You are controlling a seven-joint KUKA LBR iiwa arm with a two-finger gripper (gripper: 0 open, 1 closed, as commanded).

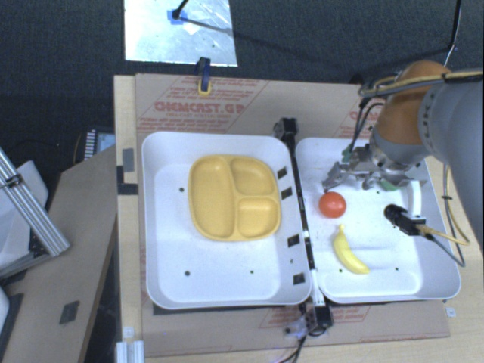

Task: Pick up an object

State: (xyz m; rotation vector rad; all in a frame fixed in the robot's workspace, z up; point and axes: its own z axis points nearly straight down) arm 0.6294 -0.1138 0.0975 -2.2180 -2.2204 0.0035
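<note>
A red ball-like fruit [332,204] lies in the right bin [435,282], near its left wall. A yellow banana [349,253] rests just below and to the right of it. My gripper [352,181] hangs over the upper part of the right bin, just above and right of the red fruit, open with nothing between its fingers. The grey arm with its orange band [412,104] comes in from the right.
The left bin [162,278] holds a yellow divided plate [233,197] in its middle. A black divider with clips [295,195] runs between the two bins. The lower right floor of the right bin is bare white.
</note>
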